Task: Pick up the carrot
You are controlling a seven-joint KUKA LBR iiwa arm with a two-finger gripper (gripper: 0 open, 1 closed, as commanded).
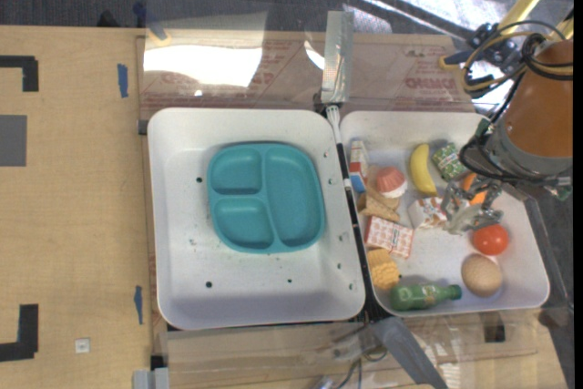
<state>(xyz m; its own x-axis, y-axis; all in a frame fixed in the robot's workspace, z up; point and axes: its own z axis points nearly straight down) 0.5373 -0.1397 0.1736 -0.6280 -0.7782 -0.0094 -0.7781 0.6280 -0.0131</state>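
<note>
Peeking out beside the gripper (472, 212), one carrot (470, 184) is mostly hidden; its direction and the finger state are unclear.

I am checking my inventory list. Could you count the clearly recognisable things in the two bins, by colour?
Teal: 1, the divided plate
Yellow: 2, the banana and the corn
Red: 1, the tomato
Green: 1, the bottle
Tan: 1, the egg
Total: 6. The small packets and the pieces under the gripper are too unclear to count.

A thick orange band rings the arm (545, 105) above a grey wrist; black cables loop off it toward one o'clock.
</note>
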